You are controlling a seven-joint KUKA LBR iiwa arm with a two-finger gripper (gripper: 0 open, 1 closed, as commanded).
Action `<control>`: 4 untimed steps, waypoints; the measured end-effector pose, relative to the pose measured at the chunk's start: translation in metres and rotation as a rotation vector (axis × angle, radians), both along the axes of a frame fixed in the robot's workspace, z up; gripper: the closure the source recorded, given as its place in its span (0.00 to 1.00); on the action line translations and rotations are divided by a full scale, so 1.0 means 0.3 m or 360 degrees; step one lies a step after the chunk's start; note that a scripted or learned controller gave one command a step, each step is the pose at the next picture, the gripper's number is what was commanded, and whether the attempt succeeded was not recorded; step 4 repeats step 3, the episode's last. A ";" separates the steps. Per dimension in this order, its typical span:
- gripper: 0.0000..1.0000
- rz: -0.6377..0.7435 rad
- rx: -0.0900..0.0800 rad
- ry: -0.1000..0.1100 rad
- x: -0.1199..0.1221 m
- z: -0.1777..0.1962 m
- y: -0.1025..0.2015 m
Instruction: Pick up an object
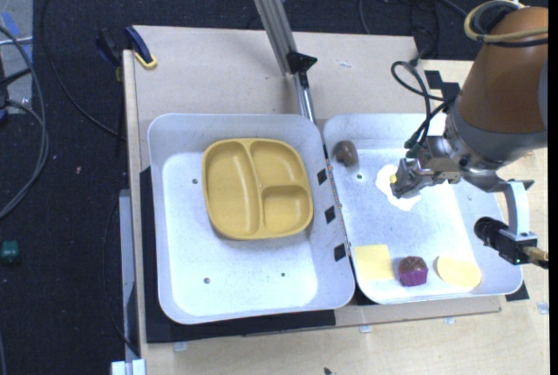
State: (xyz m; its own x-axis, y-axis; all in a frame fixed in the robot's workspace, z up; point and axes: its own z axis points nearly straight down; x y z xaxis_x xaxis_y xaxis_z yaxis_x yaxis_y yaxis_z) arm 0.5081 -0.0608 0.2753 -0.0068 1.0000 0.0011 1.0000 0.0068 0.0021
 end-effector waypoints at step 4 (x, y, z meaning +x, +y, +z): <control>1.00 0.0001 0.0000 0.0004 0.120 -0.164 0.516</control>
